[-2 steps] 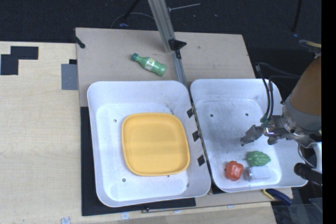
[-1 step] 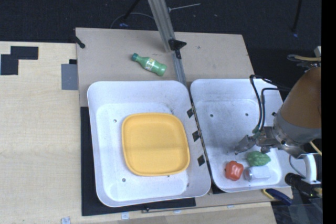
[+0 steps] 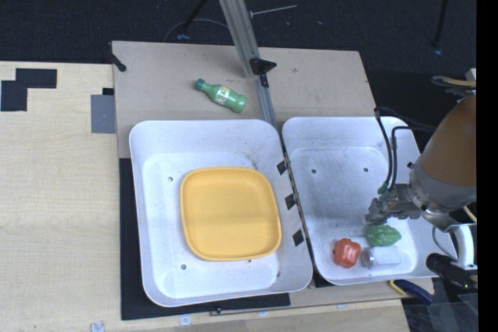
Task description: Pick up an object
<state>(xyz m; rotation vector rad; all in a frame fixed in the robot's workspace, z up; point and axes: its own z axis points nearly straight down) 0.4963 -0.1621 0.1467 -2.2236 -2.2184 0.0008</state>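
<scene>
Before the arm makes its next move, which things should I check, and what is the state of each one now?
1. Gripper over right bin: ok.
2. Green object directly below gripper: ok.
3. Object between fingers: cannot tell.
4. Red object apart from gripper: ok.
5. Clear block touching green object: cannot tell.
6. Yellow plate in left bin, away from arm: ok.

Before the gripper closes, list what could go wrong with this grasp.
1. The gripper sits right over the green object, which crowds the red pepper-like toy and a pale object; the grasp may catch or knock the wrong one.
2. All three lie close to the right bin's near wall, so a nudge may wedge them against it.
</scene>
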